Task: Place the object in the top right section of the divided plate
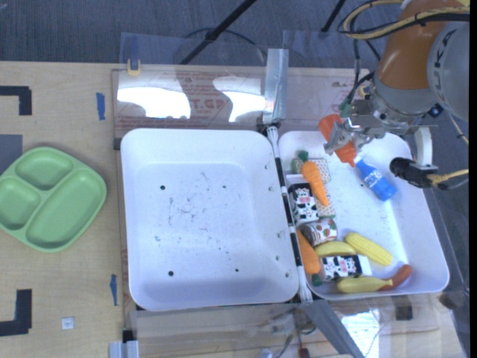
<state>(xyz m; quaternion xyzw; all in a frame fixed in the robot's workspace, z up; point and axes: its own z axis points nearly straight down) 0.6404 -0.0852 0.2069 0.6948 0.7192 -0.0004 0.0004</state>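
Nearest the camera, along the lower edge of the right bin (436, 259), lie a yellow banana (363, 284), a red sausage-shaped piece (402, 274) and a black-and-white patterned carton (344, 266). Just above them rest a yellow corn cob (367, 248), a second yellow piece (333, 248) and a small patterned can (322, 232), with an orange carrot (308, 255) lying along the bin's left wall. Further up the same wall stand another black-and-white carton (302, 202) and a second carrot (316, 183), the latter pointing down the bin; a small green item (302, 156) sits at its upper end. A blue bottle (376, 180) lies tilted in the upper middle of the right bin, apart from the pile.

The left bin (141, 162) occupies the centre of the worktop (67, 80), its white floor marked with faint scuffs. To its left, on the bare wood, sits the green divided plate (22, 226), well apart from both bins, with two small sections above one large section.

Farthest back, the arm (414, 54) reaches in from the right over the upper part of the right bin. The pincer (344, 142) hangs just above and left of the blue bottle, with orange-red parts at its tip; whether it is spread or pressed together cannot be told, nor whether those parts are a held object. Cables (373, 10) loop above the arm.
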